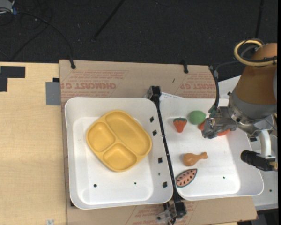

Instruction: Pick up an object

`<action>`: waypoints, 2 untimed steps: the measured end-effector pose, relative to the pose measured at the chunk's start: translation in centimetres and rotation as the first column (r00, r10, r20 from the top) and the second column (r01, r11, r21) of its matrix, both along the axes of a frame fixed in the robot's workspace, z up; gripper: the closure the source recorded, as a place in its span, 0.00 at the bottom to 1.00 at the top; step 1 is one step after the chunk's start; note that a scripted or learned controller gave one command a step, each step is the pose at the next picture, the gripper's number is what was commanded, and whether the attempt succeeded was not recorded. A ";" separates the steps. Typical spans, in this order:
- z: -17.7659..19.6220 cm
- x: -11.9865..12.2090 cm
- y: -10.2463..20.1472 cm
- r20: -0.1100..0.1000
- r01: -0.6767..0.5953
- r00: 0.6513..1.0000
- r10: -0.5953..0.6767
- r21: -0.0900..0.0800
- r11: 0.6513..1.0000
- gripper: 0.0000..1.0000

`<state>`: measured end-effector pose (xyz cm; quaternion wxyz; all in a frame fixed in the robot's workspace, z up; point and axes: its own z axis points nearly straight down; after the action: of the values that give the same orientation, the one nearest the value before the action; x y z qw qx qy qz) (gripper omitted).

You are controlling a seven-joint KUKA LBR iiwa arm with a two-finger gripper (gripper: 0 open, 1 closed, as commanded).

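The right bin [234, 182] holds a strawberry [179, 124], a green ball [195, 116], an orange drumstick [194, 158] and a watermelon slice [186, 177]. My gripper [212, 130] hangs low over the bin's upper right part, just right of the green ball. A red-orange object [221, 131] lies right under and beside the gripper, partly hidden by it. Whether that object sits between the fingers cannot be made out.
The left bin [79, 182] holds a yellow divided plate [118, 140]. A black divider [161, 144] runs between the two bins. The arm's grey body with its orange band [257, 78] looms over the right bin's far right side.
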<state>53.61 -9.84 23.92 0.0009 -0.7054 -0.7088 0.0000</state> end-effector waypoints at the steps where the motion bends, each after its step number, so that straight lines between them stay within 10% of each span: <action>1: 0.7 1.9 4.9 0.000 -0.001 1.000 0.001 0.001 1.000 1.00; 2: -0.9 3.6 9.7 -0.002 0.001 1.000 -0.001 -0.001 1.000 1.00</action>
<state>57.22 -0.11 23.03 0.0013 -0.7057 -0.7085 0.0009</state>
